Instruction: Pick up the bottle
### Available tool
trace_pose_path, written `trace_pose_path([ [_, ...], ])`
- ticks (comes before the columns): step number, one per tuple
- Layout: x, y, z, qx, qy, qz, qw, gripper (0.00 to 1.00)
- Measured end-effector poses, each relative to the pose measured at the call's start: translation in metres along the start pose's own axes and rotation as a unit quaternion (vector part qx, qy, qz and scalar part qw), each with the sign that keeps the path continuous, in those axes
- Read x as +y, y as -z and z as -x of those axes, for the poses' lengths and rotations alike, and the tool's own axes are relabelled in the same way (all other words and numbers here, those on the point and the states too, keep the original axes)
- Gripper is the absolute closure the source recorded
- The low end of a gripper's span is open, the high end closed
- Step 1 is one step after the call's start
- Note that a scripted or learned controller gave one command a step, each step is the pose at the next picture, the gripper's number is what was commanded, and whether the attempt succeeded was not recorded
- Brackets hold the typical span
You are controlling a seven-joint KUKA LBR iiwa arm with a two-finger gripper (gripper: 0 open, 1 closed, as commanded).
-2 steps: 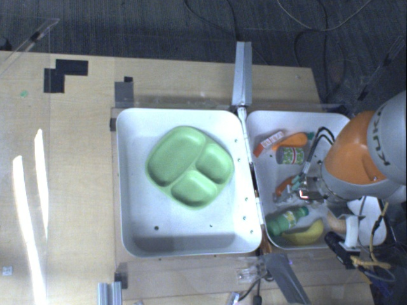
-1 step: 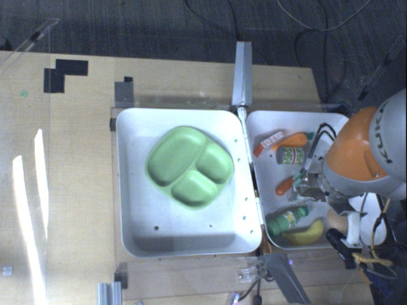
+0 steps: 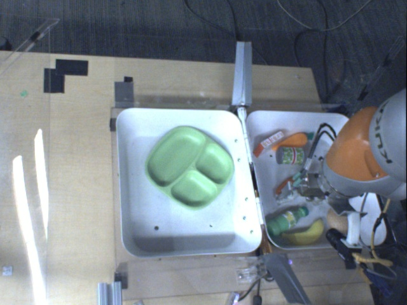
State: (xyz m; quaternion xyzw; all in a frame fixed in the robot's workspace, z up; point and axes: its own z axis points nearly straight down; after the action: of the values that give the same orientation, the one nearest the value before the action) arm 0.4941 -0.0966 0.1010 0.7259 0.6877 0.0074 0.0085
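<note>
A green bottle [image 3: 285, 220] with a yellow label lies on its side near the front of the right bin [image 3: 264, 129], touching a yellow banana [image 3: 305, 234]. A second small green container [image 3: 291, 155] with a printed label lies further back in the same bin. My gripper [image 3: 301, 187] hangs low over the middle of the right bin, between these two green items and just above the lying bottle. A small orange-red piece [image 3: 283, 186] shows at the gripper's left side. The arm's orange band [image 3: 359, 151] hides the right part of the bin.
An orange carrot-like item [image 3: 296, 138] and a white and red packet [image 3: 269, 142] lie at the back of the right bin. The left bin [image 3: 137, 227] holds a green divided plate [image 3: 190, 165]. A metal post [image 3: 242, 75] stands between the bins at the back.
</note>
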Motion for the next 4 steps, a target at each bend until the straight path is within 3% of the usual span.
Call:
trace_pose_path([
  [1,-0.003,-0.012,0.014,0.001,-0.115,-0.006,0.9934,0.0],
  [2,0.016,0.084,-0.017,0.0,-0.059,-0.009,0.9982,0.0],
  [3,0.035,0.136,0.051,-0.001,-0.065,-0.009,0.9979,0.0],
  [4,-0.006,0.028,0.009,-0.001,-0.178,-0.011,0.984,0.0],
])
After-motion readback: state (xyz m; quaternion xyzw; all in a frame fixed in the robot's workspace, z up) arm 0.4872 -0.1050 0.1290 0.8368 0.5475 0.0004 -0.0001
